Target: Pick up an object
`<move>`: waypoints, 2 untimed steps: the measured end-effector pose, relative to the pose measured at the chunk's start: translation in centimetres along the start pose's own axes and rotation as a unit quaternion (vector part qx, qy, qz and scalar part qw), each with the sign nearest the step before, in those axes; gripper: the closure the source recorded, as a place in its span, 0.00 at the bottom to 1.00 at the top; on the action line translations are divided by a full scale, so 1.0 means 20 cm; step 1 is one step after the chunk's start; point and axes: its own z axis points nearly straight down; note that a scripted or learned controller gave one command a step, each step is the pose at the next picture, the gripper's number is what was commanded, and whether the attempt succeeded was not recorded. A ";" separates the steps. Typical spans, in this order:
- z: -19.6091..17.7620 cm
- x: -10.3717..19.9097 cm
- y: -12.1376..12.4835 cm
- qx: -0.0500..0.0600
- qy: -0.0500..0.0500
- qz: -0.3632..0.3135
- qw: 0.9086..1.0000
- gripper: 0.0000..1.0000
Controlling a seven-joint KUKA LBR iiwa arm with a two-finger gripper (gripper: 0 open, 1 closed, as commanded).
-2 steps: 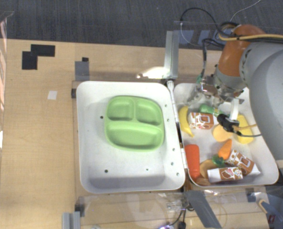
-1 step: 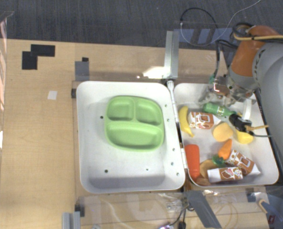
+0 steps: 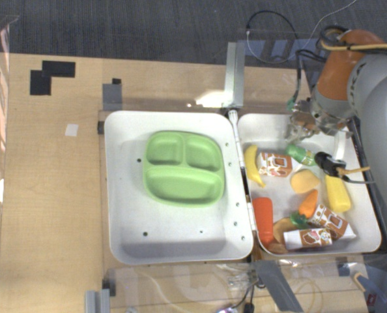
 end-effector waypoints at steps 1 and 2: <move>-0.99 -0.03 0.00 0.002 0.000 -0.097 0.995 1.00; -0.82 0.23 -0.29 0.005 0.001 -0.077 0.997 1.00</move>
